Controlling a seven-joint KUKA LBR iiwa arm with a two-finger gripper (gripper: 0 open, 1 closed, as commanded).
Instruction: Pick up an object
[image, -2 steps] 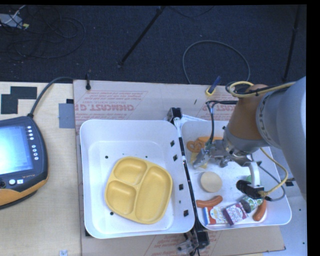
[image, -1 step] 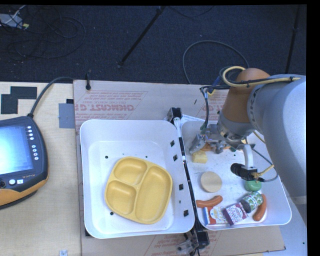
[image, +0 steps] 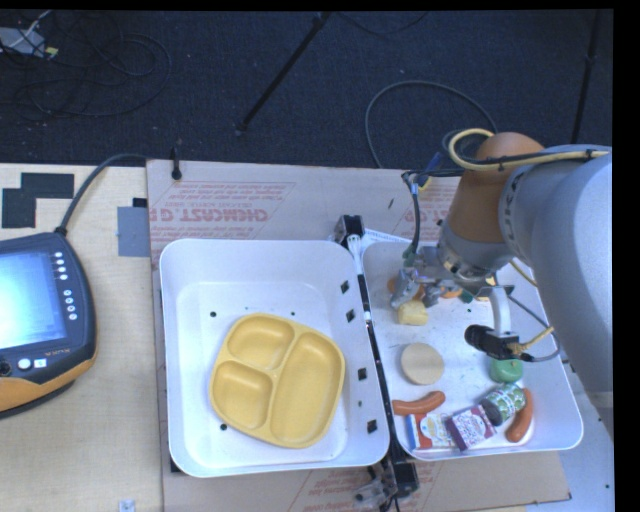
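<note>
1. From above, the tabletop (image: 90, 420) carries two shallow white bins side by side on a cardboard sheet: the left bin (image: 190, 300) and the right bin (image: 560, 425).
2. The left bin holds a yellow divided tray (image: 277, 378), lying flat and turned at a slant.
3. The grey arm (image: 560, 230), with its orange band (image: 490, 190), reaches in from the right and bends down over the far part of the right bin.
4. The claw (image: 412, 290) sits low near that bin's far left corner. Whether its fingers are spread or closed cannot be told; cables and small parts crowd the spot.
5. A pale yellow chunk (image: 412, 314) lies just below the claw, touching it or nearly so; which of the two is not clear. Nothing is seen held between the fingers.
6. Nearer the camera lies a round beige disc (image: 423, 363), and beyond it a red sausage (image: 417, 404) close to the bin's near left side.
7. Along the near edge lie a small carton (image: 432, 430), a purple packet (image: 468, 428), a dark bottle (image: 503, 403) and a second sausage (image: 520, 420).
8. A green piece (image: 506, 369) lies at the right, well apart from the claw.
9. A handheld screen unit (image: 40, 310) rests at the tabletop's left edge.
</note>
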